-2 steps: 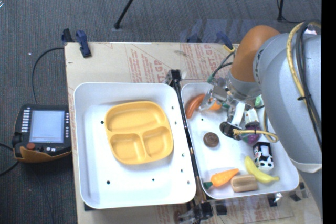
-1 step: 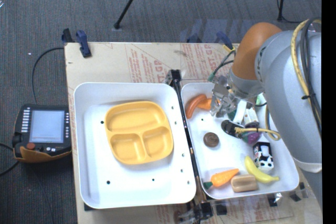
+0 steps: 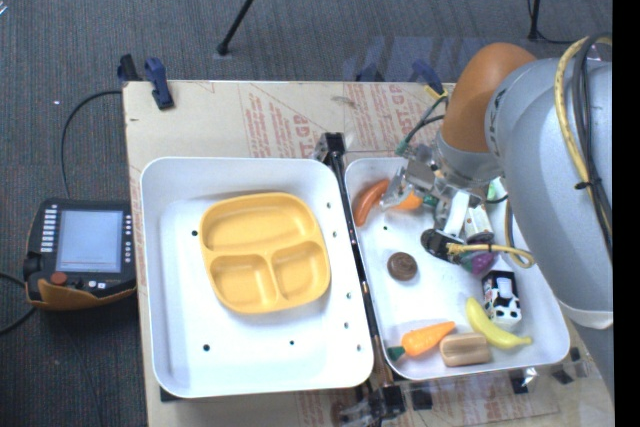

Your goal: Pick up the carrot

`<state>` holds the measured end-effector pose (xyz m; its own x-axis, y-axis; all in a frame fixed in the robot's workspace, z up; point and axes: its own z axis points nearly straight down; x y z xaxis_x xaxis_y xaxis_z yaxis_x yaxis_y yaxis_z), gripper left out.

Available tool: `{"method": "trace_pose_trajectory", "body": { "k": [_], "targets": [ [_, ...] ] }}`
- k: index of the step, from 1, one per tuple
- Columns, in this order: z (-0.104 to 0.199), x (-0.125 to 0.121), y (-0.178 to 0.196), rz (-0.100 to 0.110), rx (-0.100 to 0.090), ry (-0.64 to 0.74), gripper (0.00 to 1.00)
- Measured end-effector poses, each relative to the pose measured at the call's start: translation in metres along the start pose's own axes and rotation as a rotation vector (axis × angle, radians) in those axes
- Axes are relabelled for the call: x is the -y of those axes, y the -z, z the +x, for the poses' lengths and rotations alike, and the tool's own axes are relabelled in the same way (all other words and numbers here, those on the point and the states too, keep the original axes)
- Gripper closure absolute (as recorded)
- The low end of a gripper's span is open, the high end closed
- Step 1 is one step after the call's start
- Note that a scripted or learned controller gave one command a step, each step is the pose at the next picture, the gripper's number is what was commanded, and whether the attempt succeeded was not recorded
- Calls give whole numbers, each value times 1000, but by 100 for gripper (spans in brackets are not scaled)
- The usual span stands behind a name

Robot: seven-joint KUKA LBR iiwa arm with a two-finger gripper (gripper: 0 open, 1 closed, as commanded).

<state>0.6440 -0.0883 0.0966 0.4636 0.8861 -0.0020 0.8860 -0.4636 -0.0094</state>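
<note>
Carrot (image 3: 429, 337) should be straddled crosswise at mid-body; pincer (image 3: 418, 187) state cannot be told, well apart from it.

The bench (image 3: 240, 115) is bearing two white bins, left (image 3: 160, 295) and right (image 3: 545, 310), lying side by side.

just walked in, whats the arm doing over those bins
The arm has its gripper low at the far end of the right bin, by an orange piece and a sausage. A carrot lies untouched at the near end, beside a banana and a tan block. The left bin holds a yellow tray.
</note>
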Motion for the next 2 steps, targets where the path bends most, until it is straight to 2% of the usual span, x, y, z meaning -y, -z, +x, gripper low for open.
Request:
{"method": "trace_pose_trajectory", "body": {
  "k": [1,2],
  "targets": [
    [0,0,10,1,1,4,100],
    [0,0,10,2,1,6,0]
  ]
}}
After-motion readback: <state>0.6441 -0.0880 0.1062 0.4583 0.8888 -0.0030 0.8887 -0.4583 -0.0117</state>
